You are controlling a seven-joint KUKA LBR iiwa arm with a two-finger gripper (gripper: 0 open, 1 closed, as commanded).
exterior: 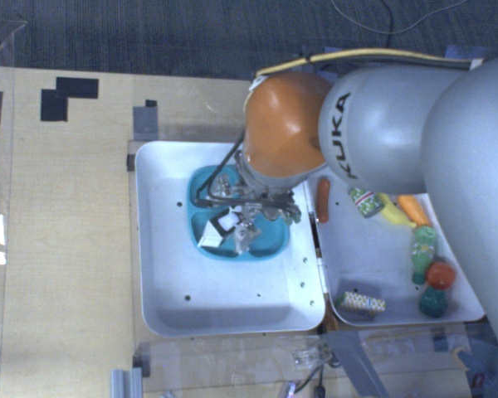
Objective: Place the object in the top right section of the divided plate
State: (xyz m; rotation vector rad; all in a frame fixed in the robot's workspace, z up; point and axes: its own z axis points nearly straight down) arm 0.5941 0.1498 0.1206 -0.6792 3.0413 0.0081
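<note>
I see end effector over teal divided plate, white-black object beneath; grip state unclear; arm reads "KUKA".

Bulky grey arm fills right of frame, black "KUKA" lettering on the rounded casing. Glossy orange band at centre. Below it, metal pincer assembly with thin black cables.

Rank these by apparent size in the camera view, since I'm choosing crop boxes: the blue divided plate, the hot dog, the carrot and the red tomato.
Largest to smallest:
1. blue divided plate, though the arm partly hides it
2. hot dog
3. carrot and red tomato: too alike to rank, and the arm partly covers both.
</note>
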